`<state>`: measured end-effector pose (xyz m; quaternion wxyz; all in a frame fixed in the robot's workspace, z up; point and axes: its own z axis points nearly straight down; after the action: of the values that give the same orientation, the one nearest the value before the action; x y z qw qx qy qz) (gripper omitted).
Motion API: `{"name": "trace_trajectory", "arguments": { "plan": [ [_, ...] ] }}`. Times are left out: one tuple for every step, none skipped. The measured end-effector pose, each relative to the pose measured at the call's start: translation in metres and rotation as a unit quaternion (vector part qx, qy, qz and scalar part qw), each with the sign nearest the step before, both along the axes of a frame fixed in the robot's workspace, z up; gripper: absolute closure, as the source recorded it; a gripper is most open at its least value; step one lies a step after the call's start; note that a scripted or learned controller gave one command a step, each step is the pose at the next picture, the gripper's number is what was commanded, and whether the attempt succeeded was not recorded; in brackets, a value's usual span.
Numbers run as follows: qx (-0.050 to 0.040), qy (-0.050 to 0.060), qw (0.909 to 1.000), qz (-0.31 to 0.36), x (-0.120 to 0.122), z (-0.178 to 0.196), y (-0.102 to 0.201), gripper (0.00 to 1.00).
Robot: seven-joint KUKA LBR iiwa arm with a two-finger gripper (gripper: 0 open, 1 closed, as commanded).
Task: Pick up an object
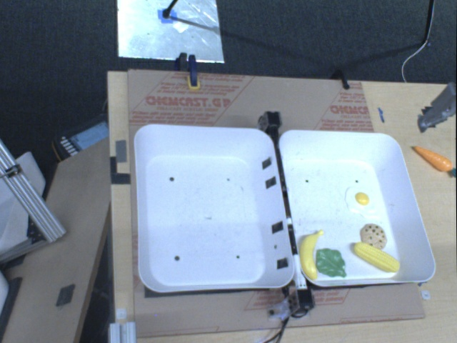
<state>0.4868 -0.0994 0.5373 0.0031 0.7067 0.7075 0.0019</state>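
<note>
The right bin (389, 156) holds several toy foods near its front. A yellow banana (308, 254) lies by the front left corner, touching a green leafy piece (330, 263). A corn cob (376, 257) lies at the front right, with a brown cookie (373, 234) just behind it. A fried egg (360, 199) sits farther back. My gripper (437, 114) shows as a grey part at the right edge, outside and behind the right bin, with nothing seen in it.
The left bin (150, 145) stands beside the right one, joined by black clips (275, 184). An orange carrot (434, 158) lies on the bench right of the right bin. A shiny metal sheet (169, 18) lies at the back.
</note>
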Motion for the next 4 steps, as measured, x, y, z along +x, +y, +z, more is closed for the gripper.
{"name": "trace_trajectory", "arguments": {
  "plan": [
    [-0.0017, 0.002, 1.0000, -0.005, -0.002, -0.002, -0.114, 0.00],
    [0.0005, 0.002, 1.0000, 0.004, 0.108, -0.004, -0.105, 0.00],
    [-0.0006, 0.000, 1.0000, 0.003, 0.185, -0.002, -0.105, 0.00],
    [-0.0013, 0.000, 1.0000, 0.005, 0.182, 0.010, -0.106, 1.00]
  ]
}}
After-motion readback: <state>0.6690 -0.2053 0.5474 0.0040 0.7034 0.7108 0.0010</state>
